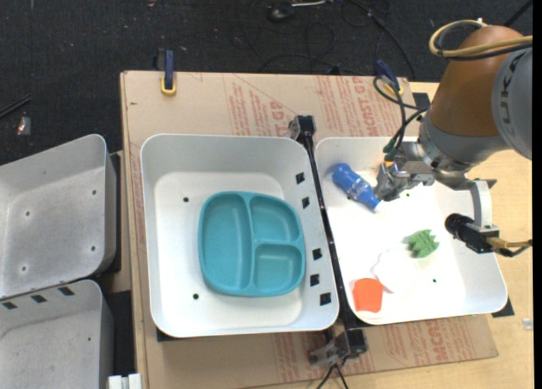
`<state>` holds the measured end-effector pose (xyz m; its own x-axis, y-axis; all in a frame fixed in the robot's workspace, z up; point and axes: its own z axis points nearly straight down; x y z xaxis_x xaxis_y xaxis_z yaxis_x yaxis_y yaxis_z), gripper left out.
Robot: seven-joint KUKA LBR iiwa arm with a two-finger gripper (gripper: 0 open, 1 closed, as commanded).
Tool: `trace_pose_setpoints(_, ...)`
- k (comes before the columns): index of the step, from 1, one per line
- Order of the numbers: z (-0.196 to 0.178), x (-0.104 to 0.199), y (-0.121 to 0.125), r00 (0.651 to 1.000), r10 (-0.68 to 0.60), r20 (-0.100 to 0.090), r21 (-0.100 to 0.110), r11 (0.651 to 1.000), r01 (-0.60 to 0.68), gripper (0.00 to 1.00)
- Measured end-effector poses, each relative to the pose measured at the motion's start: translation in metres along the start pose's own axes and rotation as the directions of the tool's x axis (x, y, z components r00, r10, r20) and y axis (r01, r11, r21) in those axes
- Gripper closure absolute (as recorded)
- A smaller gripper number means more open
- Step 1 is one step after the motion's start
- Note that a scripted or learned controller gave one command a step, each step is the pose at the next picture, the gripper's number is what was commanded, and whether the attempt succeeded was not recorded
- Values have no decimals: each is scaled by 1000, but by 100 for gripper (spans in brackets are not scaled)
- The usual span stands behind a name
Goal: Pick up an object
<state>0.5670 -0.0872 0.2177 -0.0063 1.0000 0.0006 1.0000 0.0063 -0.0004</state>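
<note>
Now the tool [387, 190] hangs just beside the blue bottle [354, 186].

Brown cardboard-covered tabletop [229, 99] w/ two shallow white bins side by side: left bin [161, 209], right bin [474, 286]. Blue clamp [168, 71] at back edge.

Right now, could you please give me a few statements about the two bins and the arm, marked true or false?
1. The teal divided tray lies in the left bin. True.
2. The blue object lies in the left bin. False: it lies in the right bin, next to the tool.
3. The green object and the orange object share the right bin. True.
4. The tool hangs over the teal tray. False: it is over the right bin's upper part.
</note>
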Motion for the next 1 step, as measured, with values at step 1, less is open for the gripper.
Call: trace_pose_setpoints(1,6,60,10,1000,-3,-1,-1,1000,3,100)
